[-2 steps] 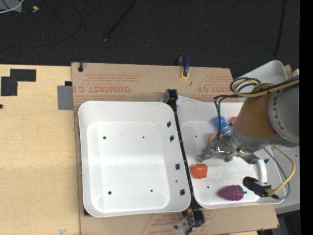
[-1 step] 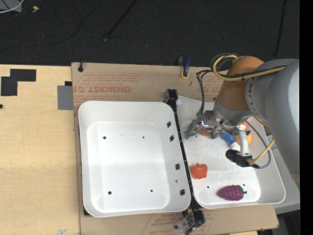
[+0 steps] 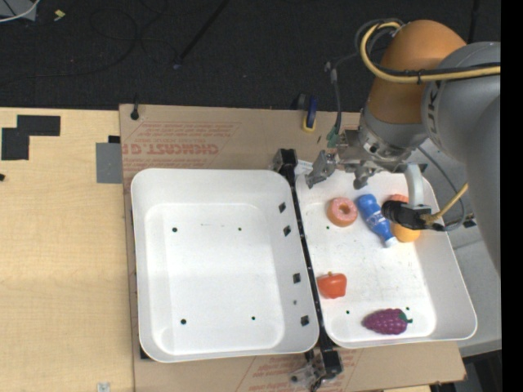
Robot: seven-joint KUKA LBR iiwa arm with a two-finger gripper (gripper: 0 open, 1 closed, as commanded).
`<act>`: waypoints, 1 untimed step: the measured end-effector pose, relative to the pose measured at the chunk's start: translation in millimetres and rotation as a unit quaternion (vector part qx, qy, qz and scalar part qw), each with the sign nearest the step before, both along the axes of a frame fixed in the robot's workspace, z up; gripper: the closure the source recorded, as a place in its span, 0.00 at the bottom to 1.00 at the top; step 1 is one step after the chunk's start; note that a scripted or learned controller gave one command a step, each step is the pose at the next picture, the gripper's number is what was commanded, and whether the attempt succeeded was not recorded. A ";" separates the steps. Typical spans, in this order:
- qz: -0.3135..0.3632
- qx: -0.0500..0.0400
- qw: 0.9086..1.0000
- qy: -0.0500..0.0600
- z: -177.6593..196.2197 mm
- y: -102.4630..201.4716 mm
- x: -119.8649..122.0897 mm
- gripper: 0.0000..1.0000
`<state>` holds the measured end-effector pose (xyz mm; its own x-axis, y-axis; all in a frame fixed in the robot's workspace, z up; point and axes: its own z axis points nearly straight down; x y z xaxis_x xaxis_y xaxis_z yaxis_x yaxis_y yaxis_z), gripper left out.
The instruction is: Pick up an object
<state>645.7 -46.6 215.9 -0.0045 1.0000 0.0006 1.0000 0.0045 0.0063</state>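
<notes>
Your gripper [image 3: 343, 168] hovers at the right bin's [image 3: 445, 300] far edge, grip state unreadable; blue bottle [image 3: 374, 217] lies diagonally, pointing far-left.

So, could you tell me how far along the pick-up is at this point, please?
Nothing looks picked yet. The pink ring-shaped toy doughnut, blue plastic bottle, red toy pepper and purple toy grape bunch all lie on the right white bin. In hand: the end effector hovers over that bin's far edge. Left: descend, grasp, lift.
</notes>
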 end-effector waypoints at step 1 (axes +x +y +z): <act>-0.002 0.000 1.000 0.005 -27.1 16.7 -2.5 0.00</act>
<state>643.2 -29.8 188.8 -0.0009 1.0000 -0.0003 1.0000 0.0009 -0.0044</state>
